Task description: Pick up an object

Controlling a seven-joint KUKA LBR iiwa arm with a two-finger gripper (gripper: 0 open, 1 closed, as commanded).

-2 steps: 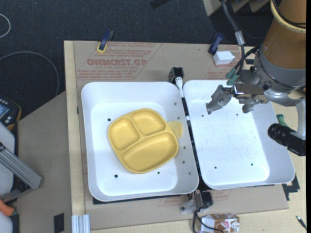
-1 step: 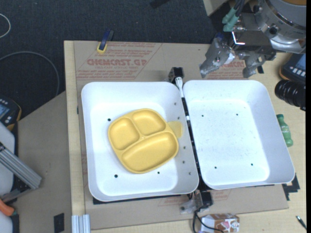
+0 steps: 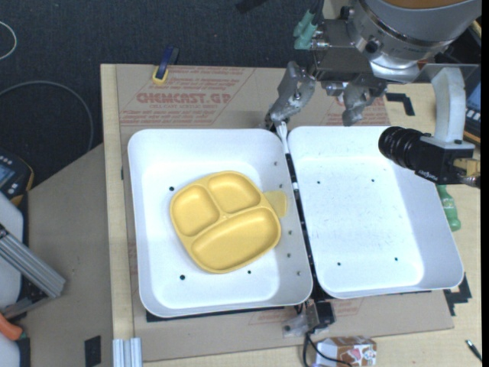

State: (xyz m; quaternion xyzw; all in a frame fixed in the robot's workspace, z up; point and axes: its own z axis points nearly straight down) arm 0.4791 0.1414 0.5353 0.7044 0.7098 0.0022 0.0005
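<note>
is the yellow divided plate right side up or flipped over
Right side up. The yellow divided plate lies flat in the left bin with its three hollow compartments facing the camera, raised rims showing between them.

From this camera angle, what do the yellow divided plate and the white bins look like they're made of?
The yellow divided plate looks like moulded plastic, matte with a soft sheen on its rounded compartment ridges. The white bins look like thin formed plastic, smooth, with rounded corners; the right bin shows fine dark specks.

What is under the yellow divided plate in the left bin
The yellow divided plate lies on the left bin floor. A yellow piece pokes out at its right edge; the rest underneath is covered.
</note>
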